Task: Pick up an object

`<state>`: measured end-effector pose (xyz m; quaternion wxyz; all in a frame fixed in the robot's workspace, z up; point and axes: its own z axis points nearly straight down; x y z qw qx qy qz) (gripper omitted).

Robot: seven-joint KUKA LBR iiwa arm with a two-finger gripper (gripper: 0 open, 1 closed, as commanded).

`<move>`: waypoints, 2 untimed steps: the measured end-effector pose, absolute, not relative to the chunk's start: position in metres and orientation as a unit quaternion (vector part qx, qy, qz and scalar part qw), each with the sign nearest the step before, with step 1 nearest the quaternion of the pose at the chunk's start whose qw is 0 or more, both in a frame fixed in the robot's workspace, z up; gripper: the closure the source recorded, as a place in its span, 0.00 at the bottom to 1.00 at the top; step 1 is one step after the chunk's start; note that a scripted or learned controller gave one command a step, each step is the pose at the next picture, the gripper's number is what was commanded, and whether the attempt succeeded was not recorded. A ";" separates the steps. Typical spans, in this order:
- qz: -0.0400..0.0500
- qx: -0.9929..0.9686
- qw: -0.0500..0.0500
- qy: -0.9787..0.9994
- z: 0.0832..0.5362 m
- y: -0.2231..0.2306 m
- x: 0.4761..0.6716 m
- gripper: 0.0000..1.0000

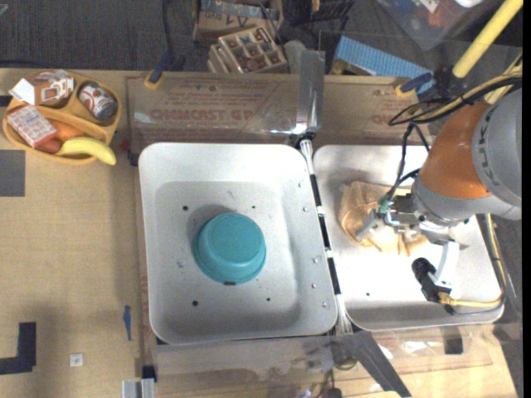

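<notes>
Over the right bin (465, 305) we see our grey arm (489, 156), with its orange band, reaching in from the right, and our gripper (392, 222) sits low at the edge of a tan, crumpled object (361, 206). That tan object lies in the left half of the right bin, near the divider between the two bins. Our gripper's tip meets the object's right side, but the wrist body covers the contact, so we cannot tell whether the object is actually between anything or merely touched from above. A black cable (427, 279) hangs from the wrist over the bin floor.

On the left bin (166, 181) floor a teal bowl (231, 247) rests upside down, roughly in the middle, well apart from our gripper. Beyond the bins, at the bench's far left, an orange tray (17, 131) carries a banana (87, 148) and some small packages.
</notes>
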<state>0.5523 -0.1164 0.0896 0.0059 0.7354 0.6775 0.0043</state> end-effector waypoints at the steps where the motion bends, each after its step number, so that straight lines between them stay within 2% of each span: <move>1: 0.003 0.643 0.008 0.766 0.090 -0.106 0.571 0.00; 2: 0.003 0.643 0.008 0.766 0.090 -0.106 0.571 0.00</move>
